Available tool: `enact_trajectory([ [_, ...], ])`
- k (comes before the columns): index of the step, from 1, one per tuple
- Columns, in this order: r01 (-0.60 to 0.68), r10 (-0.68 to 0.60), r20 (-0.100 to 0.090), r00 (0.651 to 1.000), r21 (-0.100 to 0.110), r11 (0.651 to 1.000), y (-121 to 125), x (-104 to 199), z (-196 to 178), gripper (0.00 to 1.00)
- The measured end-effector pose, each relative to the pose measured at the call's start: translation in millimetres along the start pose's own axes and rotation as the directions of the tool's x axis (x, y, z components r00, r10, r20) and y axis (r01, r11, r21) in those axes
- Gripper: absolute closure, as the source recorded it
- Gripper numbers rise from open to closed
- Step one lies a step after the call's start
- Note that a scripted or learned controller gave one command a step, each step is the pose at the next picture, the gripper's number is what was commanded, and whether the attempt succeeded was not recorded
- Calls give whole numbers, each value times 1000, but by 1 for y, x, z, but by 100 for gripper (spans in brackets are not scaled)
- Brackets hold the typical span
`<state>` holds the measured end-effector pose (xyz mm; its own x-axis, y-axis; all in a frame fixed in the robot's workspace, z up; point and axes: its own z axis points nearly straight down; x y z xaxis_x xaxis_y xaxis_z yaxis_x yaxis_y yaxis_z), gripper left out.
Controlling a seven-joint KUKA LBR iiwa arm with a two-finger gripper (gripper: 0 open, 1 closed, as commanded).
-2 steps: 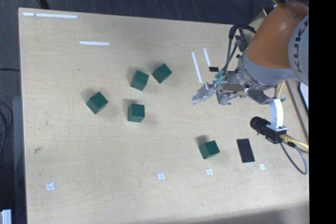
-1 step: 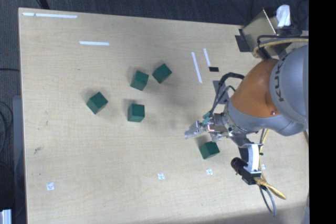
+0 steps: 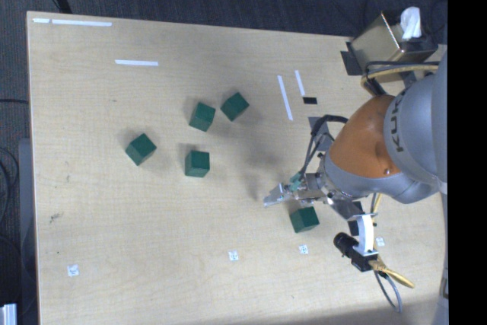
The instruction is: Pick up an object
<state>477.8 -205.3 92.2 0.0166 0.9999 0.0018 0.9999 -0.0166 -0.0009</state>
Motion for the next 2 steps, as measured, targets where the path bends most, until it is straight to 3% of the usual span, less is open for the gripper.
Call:
enact_trajectory([
  [1, 124, -124, -3, 992, 4, 992, -1, 9, 1, 0],
  [2, 129, -129, -3, 992, 4, 992, -1, 9, -9, 100],
])
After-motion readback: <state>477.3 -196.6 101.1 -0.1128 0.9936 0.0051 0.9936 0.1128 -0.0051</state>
